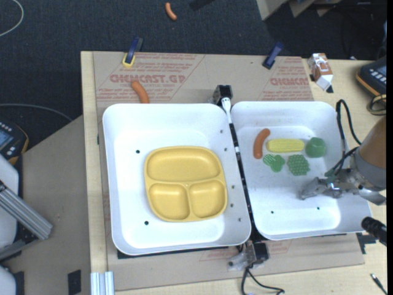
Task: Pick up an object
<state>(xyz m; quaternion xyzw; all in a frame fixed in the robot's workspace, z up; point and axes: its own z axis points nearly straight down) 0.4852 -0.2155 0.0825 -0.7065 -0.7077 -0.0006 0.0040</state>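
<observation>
The right bin [288, 217] holds a cluster of toy foods near its far side: an orange sausage [261, 142], a yellow corn cob [285, 145], a round green piece [315, 147], and two bumpy green pieces [274, 161] [298, 164]. My gripper [312, 188] hangs low over the bin's bare floor, just in front and to the right of the green pieces, and appears apart from them. Nothing is visibly held. The grey arm [371, 165] comes in over the bin's right wall.
The left bin [123, 165] holds a yellow divided plate [184, 183]. An orange sausage [140, 91] lies on the bench behind that bin. A small box [320, 69] sits at the bench's far right. Blue clamps [131, 51] [272, 55] grip the back edge.
</observation>
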